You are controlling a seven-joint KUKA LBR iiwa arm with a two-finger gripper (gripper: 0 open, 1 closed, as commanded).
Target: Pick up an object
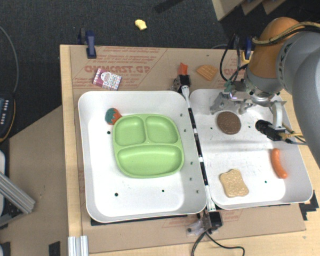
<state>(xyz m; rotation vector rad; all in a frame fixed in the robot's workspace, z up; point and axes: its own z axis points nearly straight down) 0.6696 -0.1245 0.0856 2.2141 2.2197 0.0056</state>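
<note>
Camera view places a brown disc (pixel 229 122) in the right bin (pixel 296 193), toward its far end, directly under the gripper (pixel 233 101). The disc is round, so no long axis has to be matched. Whether the gripper is wide or narrow cannot be told. A sausage (pixel 279 163) and a cracker (pixel 234 183) are seen nearer the front, well apart.

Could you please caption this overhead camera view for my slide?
KUKA arm's tool above a brown cookie in the right bin; green divided plate in the left.
</note>
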